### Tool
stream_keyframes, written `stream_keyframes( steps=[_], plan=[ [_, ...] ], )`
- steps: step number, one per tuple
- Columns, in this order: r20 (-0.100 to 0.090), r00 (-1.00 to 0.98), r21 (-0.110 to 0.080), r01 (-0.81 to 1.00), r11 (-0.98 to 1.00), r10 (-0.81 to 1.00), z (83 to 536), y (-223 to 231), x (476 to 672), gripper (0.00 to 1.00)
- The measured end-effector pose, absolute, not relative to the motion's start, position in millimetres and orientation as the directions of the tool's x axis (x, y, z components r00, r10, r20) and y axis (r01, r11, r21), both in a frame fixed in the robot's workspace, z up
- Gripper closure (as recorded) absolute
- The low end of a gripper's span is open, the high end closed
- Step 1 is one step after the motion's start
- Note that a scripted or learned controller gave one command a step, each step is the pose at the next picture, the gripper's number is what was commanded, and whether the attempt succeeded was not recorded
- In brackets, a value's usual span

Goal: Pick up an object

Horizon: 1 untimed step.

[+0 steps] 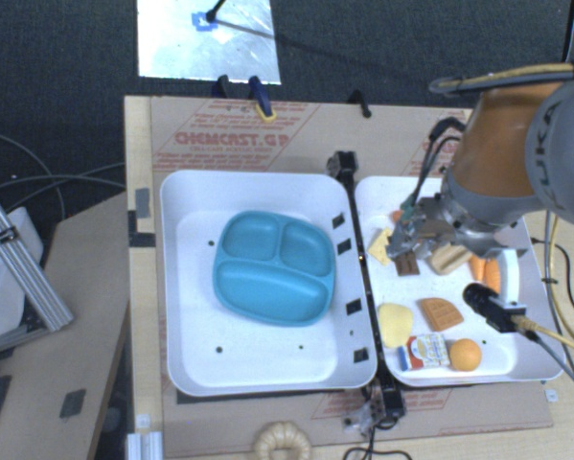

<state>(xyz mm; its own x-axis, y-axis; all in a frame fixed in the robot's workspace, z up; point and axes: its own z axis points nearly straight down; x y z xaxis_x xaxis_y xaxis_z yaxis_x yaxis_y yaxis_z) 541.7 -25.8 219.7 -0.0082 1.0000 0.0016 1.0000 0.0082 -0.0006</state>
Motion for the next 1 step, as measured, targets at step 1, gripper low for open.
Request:
stream_keyframes(
  steps=[1],
  plan=[
    [0.003, -0.011, 0.001, 1.000, 0.011, 1.000, 225.3, 34.2, 538.3, 1.00]
  ],
)
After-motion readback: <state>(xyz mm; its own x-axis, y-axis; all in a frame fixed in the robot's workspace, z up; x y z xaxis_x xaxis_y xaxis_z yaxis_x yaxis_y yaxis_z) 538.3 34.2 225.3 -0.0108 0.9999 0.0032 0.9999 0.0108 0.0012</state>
